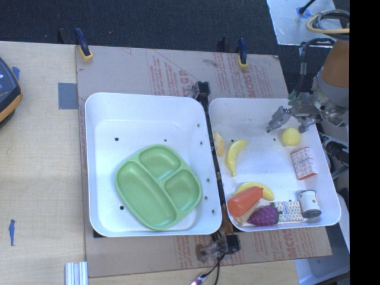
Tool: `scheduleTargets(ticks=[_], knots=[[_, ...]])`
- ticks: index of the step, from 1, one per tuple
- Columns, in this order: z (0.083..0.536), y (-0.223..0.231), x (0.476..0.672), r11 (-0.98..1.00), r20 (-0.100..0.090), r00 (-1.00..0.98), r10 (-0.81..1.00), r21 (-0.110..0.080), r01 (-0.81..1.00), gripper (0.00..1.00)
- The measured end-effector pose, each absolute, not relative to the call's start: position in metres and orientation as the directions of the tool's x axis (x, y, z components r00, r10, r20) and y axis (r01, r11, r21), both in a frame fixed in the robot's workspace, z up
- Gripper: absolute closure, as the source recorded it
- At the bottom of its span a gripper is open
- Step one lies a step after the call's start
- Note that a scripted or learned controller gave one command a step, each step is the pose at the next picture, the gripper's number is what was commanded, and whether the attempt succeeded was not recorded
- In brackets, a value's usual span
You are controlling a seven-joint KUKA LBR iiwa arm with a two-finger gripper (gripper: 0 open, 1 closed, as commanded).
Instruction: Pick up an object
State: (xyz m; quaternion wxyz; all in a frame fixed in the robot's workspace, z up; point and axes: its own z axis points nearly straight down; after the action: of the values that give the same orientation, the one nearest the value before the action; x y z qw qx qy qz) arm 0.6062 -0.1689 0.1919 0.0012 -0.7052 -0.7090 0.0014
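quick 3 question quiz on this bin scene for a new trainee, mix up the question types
1. True or false: the green divided plate lies in the left bin.
2. Which item lies nearest the end effector? A) yellow ball B) purple grapes C) small can
3. Fill in: the orange carrot lies in the ___ bin, near its front edge.

Key: 1 true; 2 A; 3 right
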Motion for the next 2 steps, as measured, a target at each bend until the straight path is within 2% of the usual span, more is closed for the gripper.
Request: scheduleTargets(ticks=[1, 2], knots=[[0.168, -0.212, 0.636, 0.003, 0.000, -0.003, 1.000, -0.003, 1.000, 0.00], [0.182, -0.212, 0.657, 0.005, 0.000, -0.005, 1.000, -0.001, 1.000, 0.00]])
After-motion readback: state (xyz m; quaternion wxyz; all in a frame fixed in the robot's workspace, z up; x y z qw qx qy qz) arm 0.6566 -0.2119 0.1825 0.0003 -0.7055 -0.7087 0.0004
